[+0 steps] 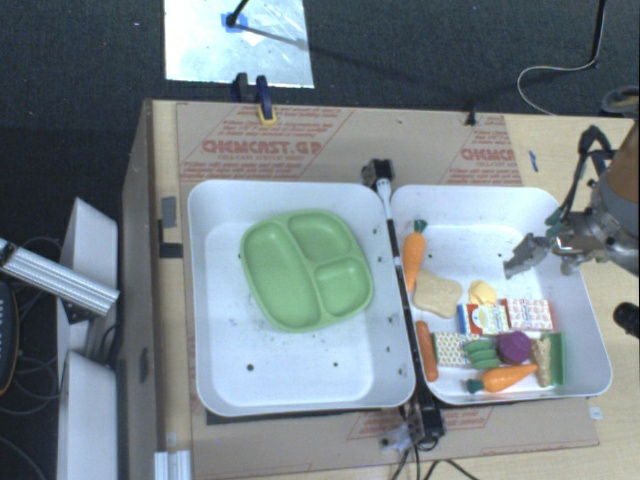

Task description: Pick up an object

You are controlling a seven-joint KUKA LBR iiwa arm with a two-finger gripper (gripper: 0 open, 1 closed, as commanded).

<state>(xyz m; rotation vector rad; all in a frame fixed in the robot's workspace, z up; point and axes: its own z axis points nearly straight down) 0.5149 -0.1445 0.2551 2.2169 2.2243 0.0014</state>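
Reaching in from the right, the arm (620, 203) hangs over the upper right part of the right bin (470, 218). Its gripper (524, 256) points left and down, above bare bin floor; the fingers look slightly parted, with nothing between them.

Bench writing: the brown sheet (300, 133) under both bins carries red print reading "CHEMCAST" in repeated diagonal blocks, clearest above the left bin (215, 298); further letters after it are too blurred to make out. A second block of the same print sits upper right, partly cut off by the right bin.

Left bin: one green divided plate (305, 268), three compartments, lying flat near the centre.

Right bin, contents clustered in the lower half, well below the gripper:
- carrot (413, 253) along the left wall, leafy end up.
- tan bread slice (437, 293) just beside it.
- small yellow piece (483, 292) to the right of the bread.
- red-and-white carton (510, 316) lying flat; it has printing, illegible.
- purple round item (514, 347) touching a green pod-like piece (482, 352).
- second carrot (505, 377) at the bottom edge.
- thin orange-red stick (428, 350) along the left wall.

Beyond the bench, a shiny foil square (238, 26) on dark floor.
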